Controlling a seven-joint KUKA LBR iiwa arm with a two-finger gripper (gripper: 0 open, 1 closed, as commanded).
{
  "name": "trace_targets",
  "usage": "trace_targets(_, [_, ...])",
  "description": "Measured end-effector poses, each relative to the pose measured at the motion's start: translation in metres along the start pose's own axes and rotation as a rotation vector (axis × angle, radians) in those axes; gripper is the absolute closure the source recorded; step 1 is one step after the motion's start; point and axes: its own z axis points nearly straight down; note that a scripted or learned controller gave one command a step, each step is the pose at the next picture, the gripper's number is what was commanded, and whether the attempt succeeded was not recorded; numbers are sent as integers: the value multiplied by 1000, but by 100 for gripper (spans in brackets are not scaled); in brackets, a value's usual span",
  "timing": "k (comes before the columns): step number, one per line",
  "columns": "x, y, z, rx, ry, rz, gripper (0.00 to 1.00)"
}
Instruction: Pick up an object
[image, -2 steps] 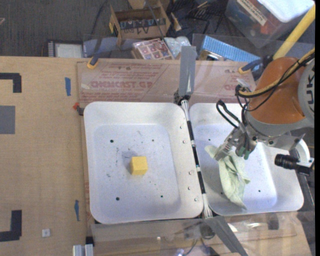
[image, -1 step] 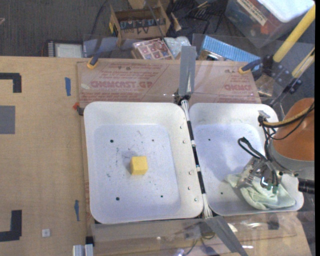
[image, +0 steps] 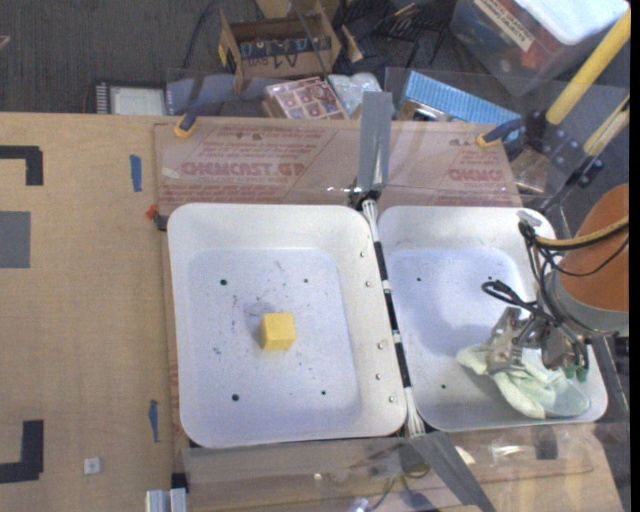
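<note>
I watch through one fixed camera, set high above the bench and tilted down toward its far edge. It stands far enough back to frame both bins whole, the left bin (image: 190, 300) and the right bin (image: 440, 240), plus the cluttered floor beyond the bench.

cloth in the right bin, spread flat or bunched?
Bunched. The pale cloth lies crumpled in folds at the right bin's near right corner, with the end effector down at it.
</note>
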Motion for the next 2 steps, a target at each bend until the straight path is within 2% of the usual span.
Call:
trace_targets(1, [-59,68,-37,-2,-1,-393,100])
trace_targets(2, [-107,123,-40,-3,-1,-344,100])
